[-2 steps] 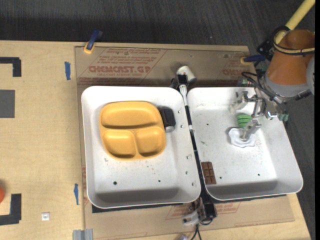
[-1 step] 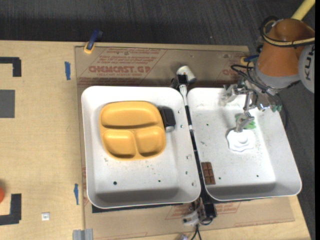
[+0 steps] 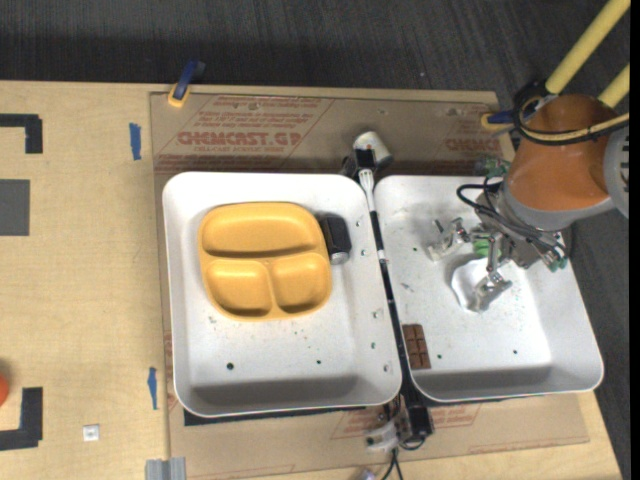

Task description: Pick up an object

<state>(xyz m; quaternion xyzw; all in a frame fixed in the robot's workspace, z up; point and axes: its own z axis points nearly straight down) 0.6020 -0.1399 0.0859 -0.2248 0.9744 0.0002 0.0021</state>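
My gripper (image 3: 489,286) hangs low over the middle of the right bin (image 3: 540,363), below the arm's orange band (image 3: 556,158). Its tip is at a small shiny silver object (image 3: 466,284) on the bin floor, and I cannot tell whether it touches it. A second small metallic piece (image 3: 444,236) lies to the upper left of the gripper. A brown chocolate-bar-like block (image 3: 415,345) rests against the right bin's left wall. In the left bin (image 3: 190,358) a yellow divided plate (image 3: 264,258) lies with a black object (image 3: 335,236) at its right edge.
The two bins meet along a central ridge (image 3: 385,288). A white and black fixture (image 3: 369,150) stands just behind that ridge. A yellow pole (image 3: 590,36) slants across the upper right. Bare bin floor lies in front of the gripper.
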